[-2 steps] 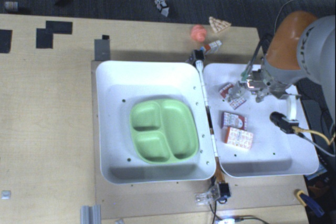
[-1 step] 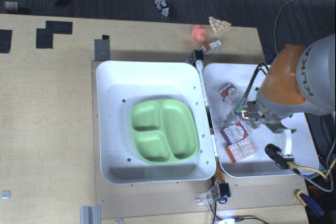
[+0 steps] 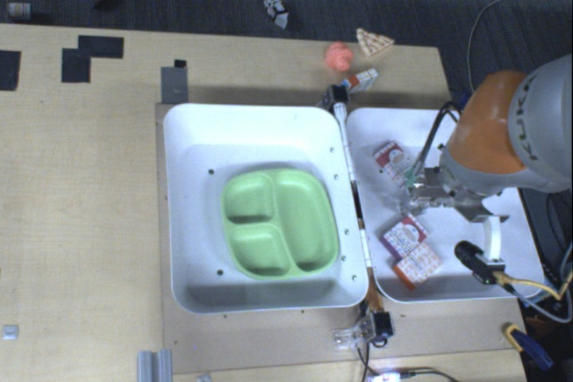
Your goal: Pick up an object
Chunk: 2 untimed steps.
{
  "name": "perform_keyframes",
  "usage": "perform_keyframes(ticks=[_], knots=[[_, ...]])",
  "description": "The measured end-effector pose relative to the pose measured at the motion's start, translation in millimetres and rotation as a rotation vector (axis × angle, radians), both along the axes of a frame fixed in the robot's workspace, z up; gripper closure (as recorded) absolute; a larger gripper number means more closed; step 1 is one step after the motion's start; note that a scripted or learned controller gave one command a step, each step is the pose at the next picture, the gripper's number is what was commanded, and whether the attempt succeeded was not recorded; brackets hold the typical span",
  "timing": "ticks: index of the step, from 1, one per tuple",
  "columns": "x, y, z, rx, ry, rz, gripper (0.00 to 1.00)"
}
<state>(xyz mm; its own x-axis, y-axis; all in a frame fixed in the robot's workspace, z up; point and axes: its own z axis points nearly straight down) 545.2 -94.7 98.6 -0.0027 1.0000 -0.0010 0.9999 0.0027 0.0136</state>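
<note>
Camera view: two white bins set side by side on table (image 3: pixel 81 210). Left bin (image 3: pixel 192 139) taken up by green divided tray (image 3: pixel 279 224). Right bin (image 3: pixel 394 123) entered by arm from right. Hand (image 3: pixel 419 191) held low over bin middle; whether wide or narrow cannot be told. Three small packets lie in right bin: upper packet (image 3: pixel 388 157) near hand, toward bin's far end; middle packet (image 3: pixel 403 237) just beside hand, on its near side; lower packet (image 3: pixel 418 264) touching middle packet, at near wall. Orange ball (image 3: pixel 338 56) lies on table beyond bins.
</note>
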Motion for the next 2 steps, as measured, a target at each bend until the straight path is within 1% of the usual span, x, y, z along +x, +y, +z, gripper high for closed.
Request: perform_keyframes(ticks=[1, 2], knots=[[92.1, 68.0, 87.8, 0.003, 0.007, 0.003, 1.00], [91.2, 66.7, 86.7, 0.002, 0.010, 0.002, 0.00]])
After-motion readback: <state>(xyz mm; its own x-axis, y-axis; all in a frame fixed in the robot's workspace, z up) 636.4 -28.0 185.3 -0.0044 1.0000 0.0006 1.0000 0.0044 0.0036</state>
